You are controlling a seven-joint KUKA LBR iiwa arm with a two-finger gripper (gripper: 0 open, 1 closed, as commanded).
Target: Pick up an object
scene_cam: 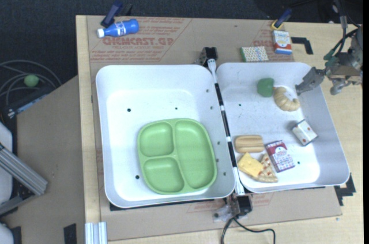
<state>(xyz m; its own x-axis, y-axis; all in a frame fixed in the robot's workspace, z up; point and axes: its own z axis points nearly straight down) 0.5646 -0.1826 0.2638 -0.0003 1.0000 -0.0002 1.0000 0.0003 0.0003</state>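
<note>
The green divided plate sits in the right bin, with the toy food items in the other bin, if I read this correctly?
Not quite: the camera view shows the green divided plate in the left bin. The toy food items, such as the croissant and hot dog, lie in the right bin.

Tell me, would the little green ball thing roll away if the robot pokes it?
Probably a bit. The green ball looks rounded, so a poke could make it roll on the smooth floor of the right bin. It sits against the croissant, which might stop it that way. It looks small, so likely light to lift.
</note>
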